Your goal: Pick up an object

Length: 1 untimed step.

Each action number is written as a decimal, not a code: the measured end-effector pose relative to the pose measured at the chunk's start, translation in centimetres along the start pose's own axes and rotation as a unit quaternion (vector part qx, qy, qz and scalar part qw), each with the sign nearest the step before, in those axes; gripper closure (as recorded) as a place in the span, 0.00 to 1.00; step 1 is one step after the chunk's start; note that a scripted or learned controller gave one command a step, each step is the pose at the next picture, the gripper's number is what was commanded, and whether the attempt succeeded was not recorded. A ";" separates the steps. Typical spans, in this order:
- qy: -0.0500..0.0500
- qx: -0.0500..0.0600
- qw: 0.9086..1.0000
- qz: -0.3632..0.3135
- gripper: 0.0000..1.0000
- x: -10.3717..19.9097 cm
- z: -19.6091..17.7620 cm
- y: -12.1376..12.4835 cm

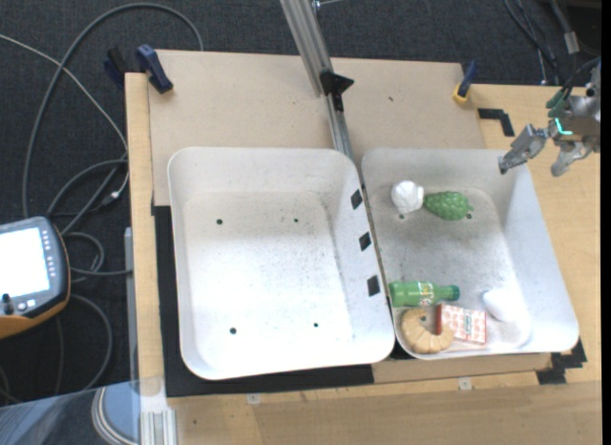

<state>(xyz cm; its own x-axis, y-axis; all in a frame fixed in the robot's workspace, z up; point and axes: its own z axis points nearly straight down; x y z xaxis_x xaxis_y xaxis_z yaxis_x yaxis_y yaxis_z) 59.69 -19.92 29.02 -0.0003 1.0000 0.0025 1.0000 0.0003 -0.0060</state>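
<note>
My gripper (540, 156) hangs open at the right edge of the view, above the far right corner of the right bin (535, 233), with nothing between its fingers. In that bin lie a small white object (408, 196) and a green bumpy object (448, 205) near the back. Toward the front are a green bottle (423, 292), a tan doughnut-like piece (426, 330), a red and white packet (463, 325) and a white cup-like object (503, 306). All of them lie well left of and nearer than the gripper.
The left bin (263, 262) sits beside the right one, with black clips (364, 241) along their shared wall. A slanted metal pole (304, 28) crosses the back of the bench. Blue and yellow clamps (153, 66) hold the board's far corners. Cables run off to the left.
</note>
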 end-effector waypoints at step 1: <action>-0.001 -0.002 1.000 -0.001 0.00 0.0 -0.2 0.1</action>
<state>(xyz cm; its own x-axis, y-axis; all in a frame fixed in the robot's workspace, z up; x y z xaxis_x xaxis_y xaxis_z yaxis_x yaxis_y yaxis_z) 59.76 -19.91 29.27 -0.0018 1.0000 0.0010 1.0000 0.0018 -0.0021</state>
